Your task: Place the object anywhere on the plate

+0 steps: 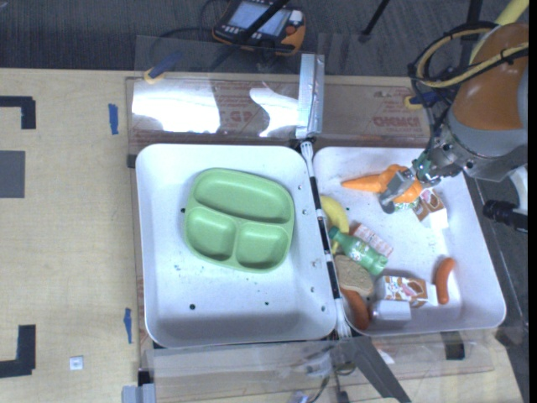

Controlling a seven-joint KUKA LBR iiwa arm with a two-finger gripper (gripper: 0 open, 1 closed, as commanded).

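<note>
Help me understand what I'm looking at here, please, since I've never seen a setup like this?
A single camera looks down at a slant on a bench with two shallow white bins. The grey and orange robot arm reaches in from the right. Its claw is down at the carrot in the right bin; I can't tell whether it grips it. That bin also holds a banana, a green bottle, a sausage and small cartons. The left bin holds a green divided plate, the carrot's target.
</note>
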